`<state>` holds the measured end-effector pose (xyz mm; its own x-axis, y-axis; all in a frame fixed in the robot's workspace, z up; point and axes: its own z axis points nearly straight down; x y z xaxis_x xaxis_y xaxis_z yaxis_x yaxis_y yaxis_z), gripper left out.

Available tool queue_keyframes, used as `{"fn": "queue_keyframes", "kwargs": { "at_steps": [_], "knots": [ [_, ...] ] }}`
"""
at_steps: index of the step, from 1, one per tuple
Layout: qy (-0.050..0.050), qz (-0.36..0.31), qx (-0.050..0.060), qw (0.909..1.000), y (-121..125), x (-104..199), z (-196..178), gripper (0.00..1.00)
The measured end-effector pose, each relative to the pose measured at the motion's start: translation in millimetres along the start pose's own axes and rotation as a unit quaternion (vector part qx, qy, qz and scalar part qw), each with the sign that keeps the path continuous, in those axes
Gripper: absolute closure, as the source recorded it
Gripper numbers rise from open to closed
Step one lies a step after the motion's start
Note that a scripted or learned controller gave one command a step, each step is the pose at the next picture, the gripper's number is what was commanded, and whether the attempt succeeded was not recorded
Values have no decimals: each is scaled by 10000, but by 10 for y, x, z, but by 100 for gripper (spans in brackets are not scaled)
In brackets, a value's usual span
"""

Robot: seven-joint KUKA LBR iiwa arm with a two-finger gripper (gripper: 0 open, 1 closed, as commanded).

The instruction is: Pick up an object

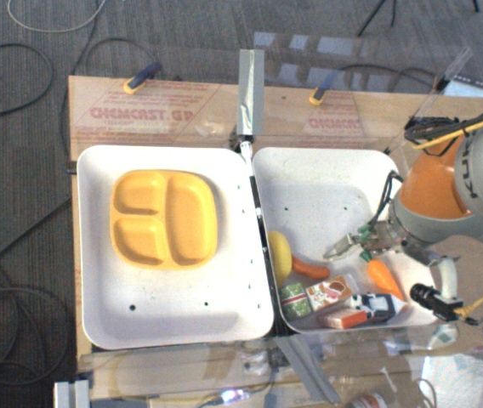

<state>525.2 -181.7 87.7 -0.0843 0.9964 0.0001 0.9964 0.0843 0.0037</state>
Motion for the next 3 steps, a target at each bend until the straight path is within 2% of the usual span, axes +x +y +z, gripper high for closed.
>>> {"fn": "queue_keyframes", "kwargs": {
  "at_steps": [1,2,3],
  "knots": [
    [8,-3,15,10000,0,0,-72,100],
    [-5,283,67,9996,369,107,-967,100],
    [-6,285,70,9996,367,105,-966,0]
  ]
}}
